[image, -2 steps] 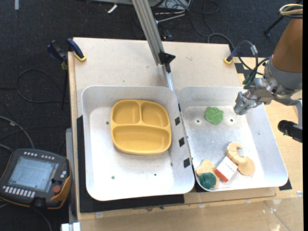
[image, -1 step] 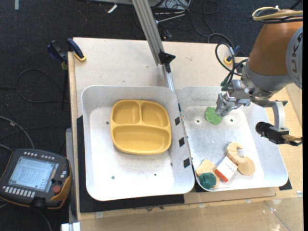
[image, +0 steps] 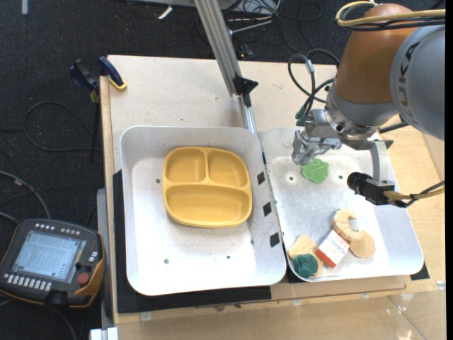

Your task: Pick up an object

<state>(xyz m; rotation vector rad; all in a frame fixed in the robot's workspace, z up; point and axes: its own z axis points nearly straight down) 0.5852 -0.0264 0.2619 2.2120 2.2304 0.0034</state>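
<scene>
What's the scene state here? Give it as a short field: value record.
arm: reaches in from the right, over the right bin
gripper: low, right above the light green object
left bin: yellow divided tray
right bin, near corner: dark green item, red-and-white box, tan pieces
grasp: nothing visibly held

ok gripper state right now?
Gripper: open or shut cannot be told; it sits right above the green object in the right bin.
</scene>
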